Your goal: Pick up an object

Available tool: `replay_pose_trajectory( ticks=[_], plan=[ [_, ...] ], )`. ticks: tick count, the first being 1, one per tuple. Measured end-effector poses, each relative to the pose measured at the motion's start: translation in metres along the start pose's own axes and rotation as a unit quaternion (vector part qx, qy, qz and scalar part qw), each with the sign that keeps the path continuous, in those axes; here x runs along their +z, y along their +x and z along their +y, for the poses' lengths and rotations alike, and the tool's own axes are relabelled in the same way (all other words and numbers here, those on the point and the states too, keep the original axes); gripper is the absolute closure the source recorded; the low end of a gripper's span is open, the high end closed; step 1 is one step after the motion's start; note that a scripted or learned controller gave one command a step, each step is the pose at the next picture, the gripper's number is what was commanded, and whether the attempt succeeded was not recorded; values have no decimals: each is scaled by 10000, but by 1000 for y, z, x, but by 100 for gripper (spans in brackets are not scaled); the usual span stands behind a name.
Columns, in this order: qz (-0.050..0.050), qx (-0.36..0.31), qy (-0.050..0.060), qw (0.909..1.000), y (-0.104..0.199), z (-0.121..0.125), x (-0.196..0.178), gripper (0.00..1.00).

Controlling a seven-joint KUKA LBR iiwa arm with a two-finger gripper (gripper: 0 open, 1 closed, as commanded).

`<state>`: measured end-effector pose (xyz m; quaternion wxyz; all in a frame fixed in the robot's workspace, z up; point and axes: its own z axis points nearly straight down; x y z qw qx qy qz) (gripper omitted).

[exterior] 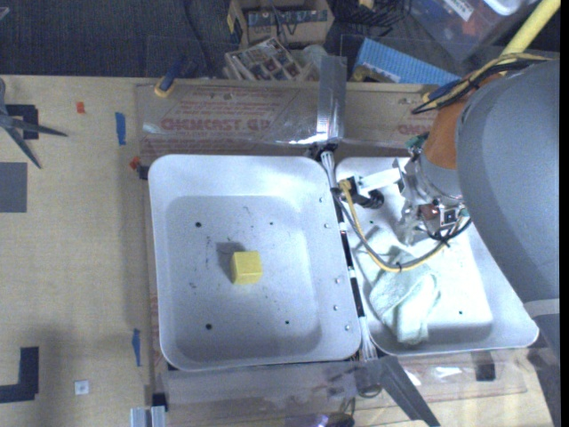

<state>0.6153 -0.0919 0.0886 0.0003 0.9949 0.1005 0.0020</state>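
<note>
Yellow block (247, 267) unmarked, in left bin (178, 203); gripper (409, 234) jaw state unclear.

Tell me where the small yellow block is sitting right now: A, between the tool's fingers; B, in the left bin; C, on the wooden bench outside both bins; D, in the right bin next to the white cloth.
B: the yellow block lies on the floor of the left bin, apart from the white cloth in the right bin.
</note>
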Motion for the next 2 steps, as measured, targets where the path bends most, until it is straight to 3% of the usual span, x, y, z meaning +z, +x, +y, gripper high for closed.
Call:
replay_pose_trajectory(
  ticks=[1,2],
  plan=[
    [16,-1056,7,9944,-76,-12,-1,100],
    [-17,-2256,9,9742,-43,-51,-96,100]
  ],
)
